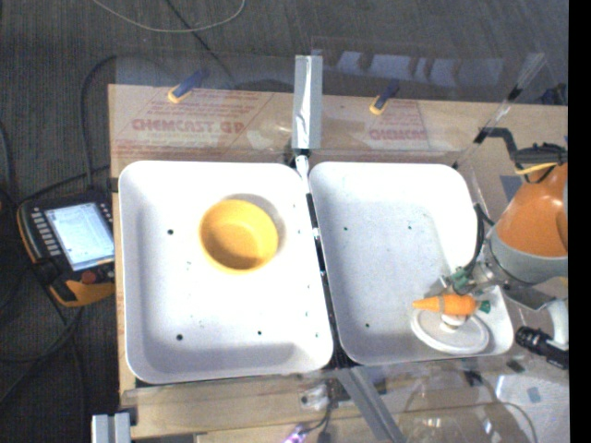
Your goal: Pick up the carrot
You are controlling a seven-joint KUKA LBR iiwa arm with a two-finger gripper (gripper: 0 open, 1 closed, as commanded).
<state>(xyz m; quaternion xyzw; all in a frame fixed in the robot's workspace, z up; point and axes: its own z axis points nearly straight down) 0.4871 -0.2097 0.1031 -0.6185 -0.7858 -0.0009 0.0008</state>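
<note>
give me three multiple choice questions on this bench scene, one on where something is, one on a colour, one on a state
1. Where does the carrot lie?
A. left bin
B. right bin, near corner, on the white plate
C. on the bench outside the bins

2. What colour is the bowl in the left bin?
A. yellow
B. blue
C. green

3. How does the bowl stand?
A. upside down
B. on its side
C. upright, opening up

Answers: 1 B, the carrot rests on the plate in the right bin, beside the gripper. 2 A, it is plainly yellow. 3 C, its hollow inside faces the camera.
</note>
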